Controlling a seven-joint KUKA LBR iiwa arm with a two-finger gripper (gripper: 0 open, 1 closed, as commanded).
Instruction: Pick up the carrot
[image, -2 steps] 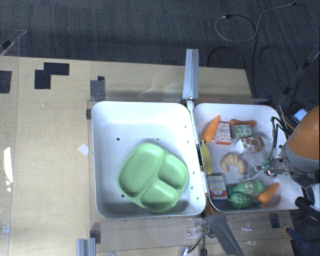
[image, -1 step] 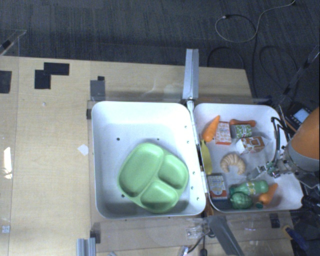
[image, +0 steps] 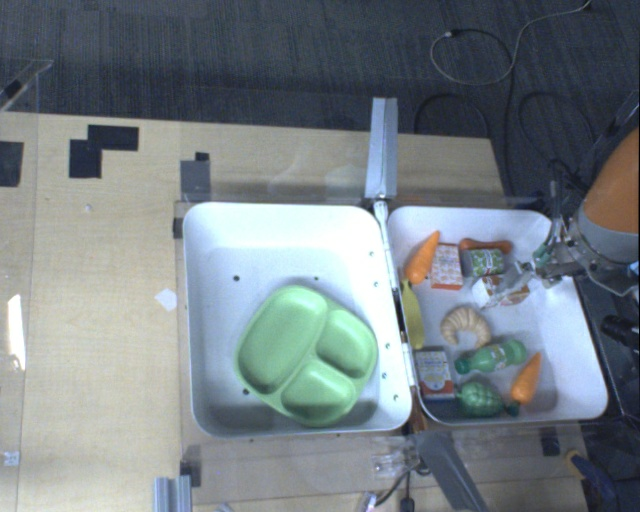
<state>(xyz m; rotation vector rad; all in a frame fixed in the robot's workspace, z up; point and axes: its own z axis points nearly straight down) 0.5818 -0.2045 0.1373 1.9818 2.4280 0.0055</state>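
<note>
Two orange carrots lie in the right bin (image: 590, 340). One carrot (image: 421, 257) is at the bin's upper left corner, tilted, beside a small packet (image: 446, 267). The other carrot (image: 526, 376) is near the lower right, next to a green bottle (image: 492, 356). My gripper (image: 522, 278) hangs over the upper right part of this bin, reaching in from the right under the arm's orange band (image: 612, 190). It is well to the right of the upper carrot and above the lower one. Nothing can be made out in its grasp.
The right bin also holds a croissant (image: 466, 323), a red and green packet (image: 484, 258), a yellow banana (image: 411, 312), a small box (image: 432, 366) and a dark green vegetable (image: 480, 398). The left bin (image: 215, 260) holds a green divided plate (image: 307, 352).
</note>
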